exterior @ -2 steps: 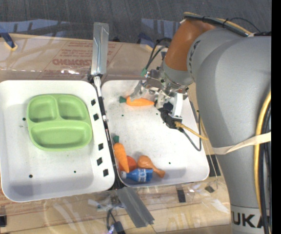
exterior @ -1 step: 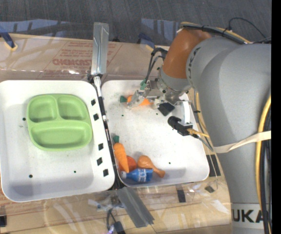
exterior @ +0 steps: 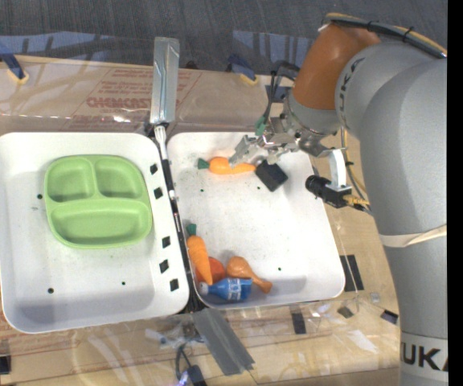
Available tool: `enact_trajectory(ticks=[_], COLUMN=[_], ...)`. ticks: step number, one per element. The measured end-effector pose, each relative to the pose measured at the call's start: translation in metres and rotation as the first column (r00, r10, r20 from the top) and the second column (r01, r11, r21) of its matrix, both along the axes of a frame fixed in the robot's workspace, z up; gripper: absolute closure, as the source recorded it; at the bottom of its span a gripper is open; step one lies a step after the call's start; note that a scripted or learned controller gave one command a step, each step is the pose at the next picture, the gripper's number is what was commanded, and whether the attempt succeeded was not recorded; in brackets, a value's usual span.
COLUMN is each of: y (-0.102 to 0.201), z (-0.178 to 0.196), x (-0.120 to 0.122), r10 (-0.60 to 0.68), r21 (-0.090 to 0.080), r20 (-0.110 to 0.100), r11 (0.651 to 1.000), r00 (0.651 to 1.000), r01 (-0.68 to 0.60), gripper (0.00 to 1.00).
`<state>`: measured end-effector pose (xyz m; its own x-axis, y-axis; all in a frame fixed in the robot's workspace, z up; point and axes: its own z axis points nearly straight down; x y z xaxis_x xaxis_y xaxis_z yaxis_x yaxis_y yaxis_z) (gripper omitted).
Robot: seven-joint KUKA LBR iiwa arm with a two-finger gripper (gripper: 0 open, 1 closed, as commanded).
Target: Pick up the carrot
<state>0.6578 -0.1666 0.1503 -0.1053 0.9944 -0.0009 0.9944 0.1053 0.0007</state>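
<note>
stage: reach/grasp, lift not done | carrot [exterior: 230, 166] lies at the right bin's [exterior: 312, 240] far edge | gripper [exterior: 250, 152] sits over its right end, grip state cannot be told | remaining: secure, lift clear

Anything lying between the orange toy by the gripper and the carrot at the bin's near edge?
No. In the camera view, only bare white bin floor separates the orange toy from the carrot.
</note>
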Motion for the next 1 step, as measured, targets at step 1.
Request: enact_trajectory(ticks=[1], y=[0.0541], z=[-0.0597], x=[-0.0018], r10=[-0.232], r21=[0.001], r20=[-0.008], r11=[0.973], r00=[0.973], r01=[0.232], gripper=[0.0])
